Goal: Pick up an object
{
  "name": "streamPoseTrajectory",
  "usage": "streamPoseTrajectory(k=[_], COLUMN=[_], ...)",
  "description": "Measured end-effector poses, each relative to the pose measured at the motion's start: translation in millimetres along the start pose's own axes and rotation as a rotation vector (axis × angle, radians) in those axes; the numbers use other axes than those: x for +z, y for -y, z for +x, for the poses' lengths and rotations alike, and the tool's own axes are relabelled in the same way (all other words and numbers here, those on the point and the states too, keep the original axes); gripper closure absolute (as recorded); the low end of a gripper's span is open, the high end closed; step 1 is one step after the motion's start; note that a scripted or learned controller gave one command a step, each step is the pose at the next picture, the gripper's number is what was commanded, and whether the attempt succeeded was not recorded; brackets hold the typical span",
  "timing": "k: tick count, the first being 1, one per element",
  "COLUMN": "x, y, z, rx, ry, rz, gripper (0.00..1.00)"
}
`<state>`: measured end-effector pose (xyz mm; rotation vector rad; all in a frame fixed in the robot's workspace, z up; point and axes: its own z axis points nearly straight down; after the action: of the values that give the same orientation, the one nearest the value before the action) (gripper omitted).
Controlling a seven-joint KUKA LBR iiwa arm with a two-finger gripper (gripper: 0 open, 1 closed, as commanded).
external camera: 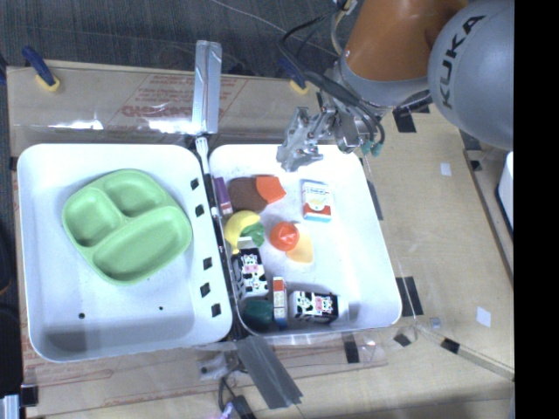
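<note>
Currently the arm [410, 24] reaches in from the right, orange band uppermost, with the gripper [301, 151] hanging over the far rim of the right bin [380, 260]. Its metal fingers [293, 147] point down and toward the left. Nothing shows between them; how far apart they stand cannot be told from this slant.

Right bin contents, far to near:
- brown block [244, 194] with an orange piece [271, 188] touching its right side, just below the gripper and apart from it
- small purple item [224, 197] against the left wall
- white carton with red and blue print [316, 200], lying flat, right of the orange piece
- yellow banana-shaped toy [240, 227] with a green bit at its end
- red-orange round toy [284, 235] resting against a pale orange piece [301, 251]
- cow-patterned carton [252, 273] near the left wall
- dark green round item [256, 312] in the near left corner
- slim red-and-white box [279, 299] beside it
- second cow-patterned carton [314, 305] on its side along the near wall

Left bin [35, 304] holds a green divided plate [127, 225], three compartments, lying flat.
</note>
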<state>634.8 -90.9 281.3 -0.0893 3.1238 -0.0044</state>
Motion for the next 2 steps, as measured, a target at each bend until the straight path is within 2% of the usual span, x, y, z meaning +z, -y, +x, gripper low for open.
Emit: streamPoseTrajectory(k=[1, 2], x=[107, 139], y=[48, 48], z=[-15, 73], rx=[0.040, -0.235], ry=[-0.026, -0.017], rz=[-0.004, -0.006], gripper=[1.00, 1.00])
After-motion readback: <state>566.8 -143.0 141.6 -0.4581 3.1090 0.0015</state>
